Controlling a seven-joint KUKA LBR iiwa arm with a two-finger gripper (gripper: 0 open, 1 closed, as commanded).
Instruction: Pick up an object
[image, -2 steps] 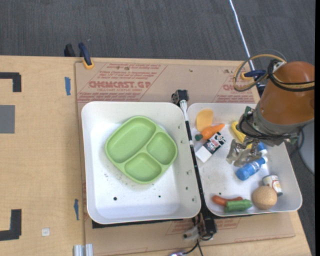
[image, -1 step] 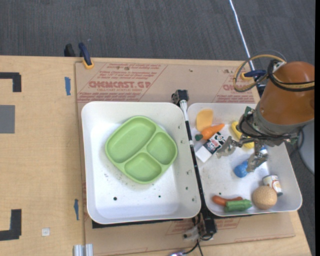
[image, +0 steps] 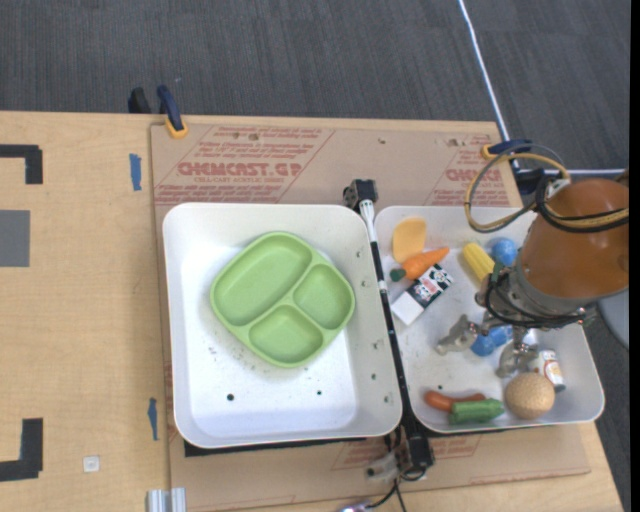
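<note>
A robotics laboratory test cell. A plywood worktop (image: 80, 300) carries a cardboard sheet (image: 250, 160) held by orange and blue clamps (image: 172, 112), with black tape markers (image: 22, 163) at its left edge. Two shallow white bins (image: 190, 330) sit side by side; toy food lies around the jaws (image: 497, 345) of a grey and orange arm (image: 580, 240). Loose cables (image: 495, 185) and grey carpet (image: 300, 50) lie beyond.

Blue object (image: 490, 343) — under end effector (image: 489, 347)
</note>
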